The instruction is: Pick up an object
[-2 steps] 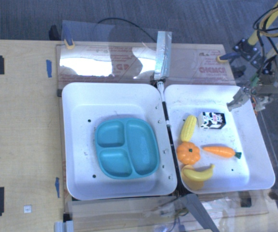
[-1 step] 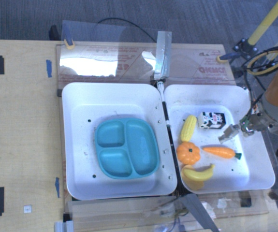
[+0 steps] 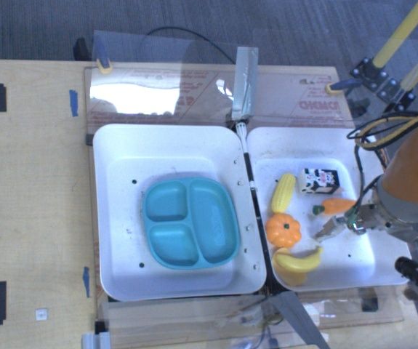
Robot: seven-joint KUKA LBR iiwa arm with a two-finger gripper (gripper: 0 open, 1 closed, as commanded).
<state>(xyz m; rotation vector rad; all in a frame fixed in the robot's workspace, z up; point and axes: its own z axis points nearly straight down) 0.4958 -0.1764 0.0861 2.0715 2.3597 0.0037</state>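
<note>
1. On the right side of the bench I see the arm (image 3: 412, 187) reaching in over the right bin (image 3: 361, 264), with its orange band above the grey wrist.
2. The wrist is bent toward the left, so the gripper (image 3: 330, 227) points across the bin floor at a low slant, not straight down.
3. I think the two fingers are spread a little with nothing between them, but they are small and blurred, so I cannot tell their state for sure.
4. The gripper tip is just below the carrot (image 3: 337, 206) and near it; I cannot tell if they touch.
5. The toy pumpkin (image 3: 283, 230) sits to the left of the gripper, apart from it.
6. The banana (image 3: 296, 260) lies at the front of the bin, below the pumpkin and touching it or nearly so.
7. The corn cob (image 3: 283, 192) stands tilted above the pumpkin, close to the bin's left wall.
8. A small black and white carton (image 3: 319, 181) lies at the back, beside the corn.
9. The left bin (image 3: 114, 217) holds a blue divided tray (image 3: 191, 222).
</note>
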